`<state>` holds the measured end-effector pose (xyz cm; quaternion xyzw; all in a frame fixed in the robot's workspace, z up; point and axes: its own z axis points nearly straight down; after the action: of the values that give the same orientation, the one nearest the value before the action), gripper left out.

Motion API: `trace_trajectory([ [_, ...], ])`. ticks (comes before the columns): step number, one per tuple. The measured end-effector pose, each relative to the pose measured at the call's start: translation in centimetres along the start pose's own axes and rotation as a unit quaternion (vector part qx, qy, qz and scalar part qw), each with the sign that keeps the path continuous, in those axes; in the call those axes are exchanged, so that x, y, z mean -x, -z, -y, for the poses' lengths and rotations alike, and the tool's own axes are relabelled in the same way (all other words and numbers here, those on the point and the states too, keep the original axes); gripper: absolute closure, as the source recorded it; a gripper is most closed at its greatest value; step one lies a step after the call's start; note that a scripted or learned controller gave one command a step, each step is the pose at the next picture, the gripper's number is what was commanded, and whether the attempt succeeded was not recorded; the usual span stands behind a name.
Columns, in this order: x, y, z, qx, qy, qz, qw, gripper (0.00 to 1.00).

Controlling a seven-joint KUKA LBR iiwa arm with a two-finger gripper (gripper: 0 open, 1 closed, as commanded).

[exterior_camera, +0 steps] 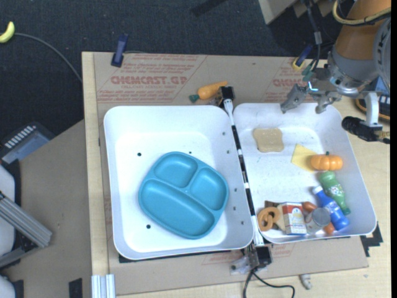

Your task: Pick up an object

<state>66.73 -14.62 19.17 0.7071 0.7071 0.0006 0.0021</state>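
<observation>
Above the right bin's far rim: the gripper [307,99] was seen, fingers spread apart, nothing between them.
Landmark: the right bin [356,166] was taken as reference.
Nearest thing: the bread slice [268,139] lay flat in the bin's far left part, below and left of the gripper in the view.
Long axis: none marked; the slice was roughly square.
Other things: a yellow wedge [301,156] and an orange fruit [326,162] were set mid-bin; a green bottle [334,190], a pretzel [268,217] and a small carton [293,219] were crowded at the near edge.
Hard to make out: the near-edge heap overlapped; the fingertip height over the bin could not be judged.
</observation>
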Motion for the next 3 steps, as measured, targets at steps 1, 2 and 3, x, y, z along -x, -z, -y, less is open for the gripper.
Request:
trace_trajectory([
  [1, -4.8, 1.5, 0.6, -0.002, 0.001, -0.002, 1.0000, 0.00],
  [2, -6.0, 1.2, 0.0, -0.001, 0.001, -0.001, 1.0000, 0.00],
  [3, -3.1, 0.5, 0.1, -0.001, 0.000, 0.000, 1.0000, 0.00],
])
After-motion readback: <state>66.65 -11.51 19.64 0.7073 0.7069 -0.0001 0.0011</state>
